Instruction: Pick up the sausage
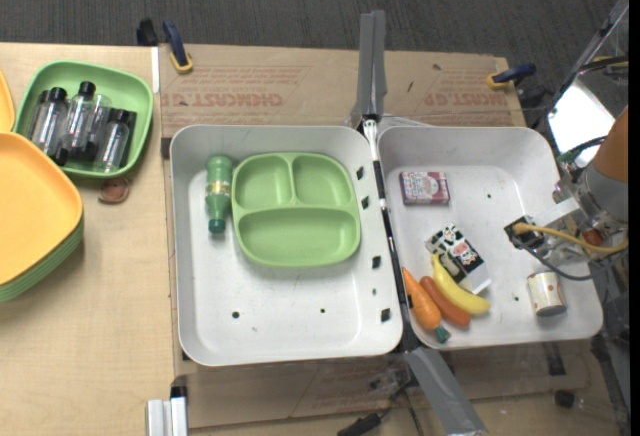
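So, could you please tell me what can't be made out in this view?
Camera view:
- Sausage: partly hidden by the banana.
- Pink box: print too small to read.
- Orange plates: cut off by the left edge.
- Arm: cut off by the right edge.
- Vials: contents too small to tell.

Arm [608, 186]: grey, rounded housing. Orange band [622, 142] above the wrist. Thin dark cables [566, 270] loop beneath the wrist. Gripper [586, 239]: grey metal with a small red part; finer detail unresolvable.
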Robot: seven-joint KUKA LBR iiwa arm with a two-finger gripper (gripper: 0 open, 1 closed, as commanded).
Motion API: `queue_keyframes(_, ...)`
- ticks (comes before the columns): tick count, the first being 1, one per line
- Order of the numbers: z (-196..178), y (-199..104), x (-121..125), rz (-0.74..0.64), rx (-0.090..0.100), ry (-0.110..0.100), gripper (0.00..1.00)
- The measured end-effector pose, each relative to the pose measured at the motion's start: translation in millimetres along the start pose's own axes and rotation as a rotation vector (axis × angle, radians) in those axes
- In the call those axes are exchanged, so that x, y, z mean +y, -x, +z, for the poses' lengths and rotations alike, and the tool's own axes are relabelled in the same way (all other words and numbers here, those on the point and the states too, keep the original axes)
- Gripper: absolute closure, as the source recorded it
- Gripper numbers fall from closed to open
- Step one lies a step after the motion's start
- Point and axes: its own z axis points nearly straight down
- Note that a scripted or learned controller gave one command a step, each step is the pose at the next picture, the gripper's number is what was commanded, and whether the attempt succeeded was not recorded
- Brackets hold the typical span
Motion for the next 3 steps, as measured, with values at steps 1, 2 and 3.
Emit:
queue_keyframes(1,-7.6,0.9,-0.5,-0.003,-0.005,-0.002,1.00)
queue_keyframes(2,-15.1,1.9,-0.8,-0.006,-0.009,-0.005,1.00)
queue_keyframes(3,-22.5,3.0,-1.0,-0.009,-0.014,-0.007,1.00)
